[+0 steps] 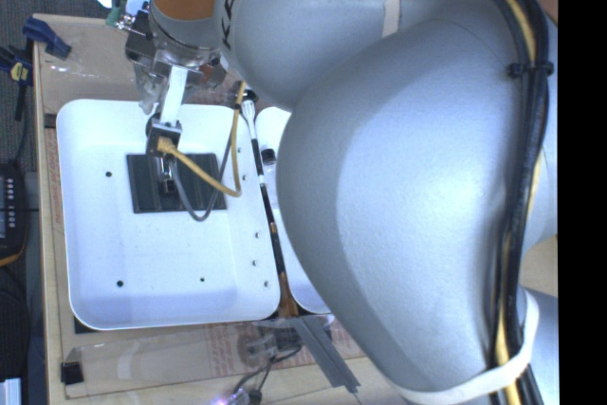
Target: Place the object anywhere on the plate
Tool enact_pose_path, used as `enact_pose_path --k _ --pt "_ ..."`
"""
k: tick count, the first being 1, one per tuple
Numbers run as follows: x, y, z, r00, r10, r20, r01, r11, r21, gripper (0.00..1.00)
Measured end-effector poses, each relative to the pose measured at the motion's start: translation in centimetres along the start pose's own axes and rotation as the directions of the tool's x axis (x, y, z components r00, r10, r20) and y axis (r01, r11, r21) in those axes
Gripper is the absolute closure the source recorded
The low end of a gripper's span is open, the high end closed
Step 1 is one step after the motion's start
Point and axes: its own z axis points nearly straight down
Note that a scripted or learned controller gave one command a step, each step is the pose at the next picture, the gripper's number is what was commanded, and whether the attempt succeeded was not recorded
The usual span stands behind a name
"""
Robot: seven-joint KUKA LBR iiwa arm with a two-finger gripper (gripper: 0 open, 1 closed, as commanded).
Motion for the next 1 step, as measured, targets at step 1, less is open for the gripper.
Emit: enact_pose_path --k 1 --pt "-2.40 1.47 -13.42 0.560 -0.828 0.009 0.828 0.560 -0.014 1.00"
